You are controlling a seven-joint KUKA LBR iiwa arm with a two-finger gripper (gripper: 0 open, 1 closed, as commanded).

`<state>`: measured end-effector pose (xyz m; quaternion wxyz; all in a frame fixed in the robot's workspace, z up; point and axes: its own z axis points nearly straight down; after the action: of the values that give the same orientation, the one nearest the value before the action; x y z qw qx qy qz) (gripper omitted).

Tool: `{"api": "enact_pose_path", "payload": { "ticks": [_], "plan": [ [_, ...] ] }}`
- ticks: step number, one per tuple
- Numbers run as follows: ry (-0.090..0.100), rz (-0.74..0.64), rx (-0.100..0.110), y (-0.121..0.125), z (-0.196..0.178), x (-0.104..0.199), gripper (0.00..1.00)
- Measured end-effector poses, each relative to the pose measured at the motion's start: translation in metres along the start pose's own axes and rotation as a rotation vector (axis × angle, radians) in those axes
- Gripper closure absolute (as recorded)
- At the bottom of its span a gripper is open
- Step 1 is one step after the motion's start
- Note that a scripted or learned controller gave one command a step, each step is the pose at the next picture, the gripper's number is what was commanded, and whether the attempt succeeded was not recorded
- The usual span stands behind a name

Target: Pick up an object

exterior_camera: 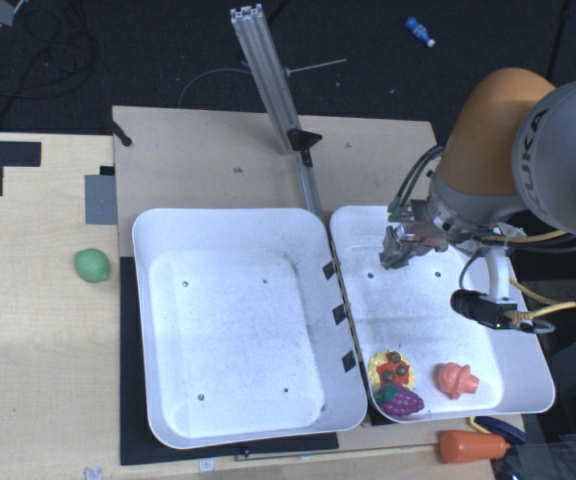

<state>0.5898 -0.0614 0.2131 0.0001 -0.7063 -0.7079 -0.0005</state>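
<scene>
Orange object (473, 445) lies outside right bin (528, 393); pincer (396, 253) grip state unclear.

You are looking at an evenly lit scene with soft overhead light. The two white bins (233, 318) read bright, almost washed out, with faint shadows along their rims. The upper part of the frame falls dark. Detail is slightly soft and grainy throughout.

Counter (218, 168) with two white bins side by side
Left bin (168, 230) and right bin (528, 393) touch along their inner rims; a green ball (92, 265) lies well left, an orange object (473, 445) by the front edge
</scene>
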Motion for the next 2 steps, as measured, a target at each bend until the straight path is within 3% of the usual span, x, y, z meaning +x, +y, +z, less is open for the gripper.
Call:
{"api": "enact_pose_path", "payload": {
  "ticks": [2],
  "plan": [
    [0.000, -0.001, 0.001, 0.000, -0.021, 0.095, 1.00]
  ]
}}
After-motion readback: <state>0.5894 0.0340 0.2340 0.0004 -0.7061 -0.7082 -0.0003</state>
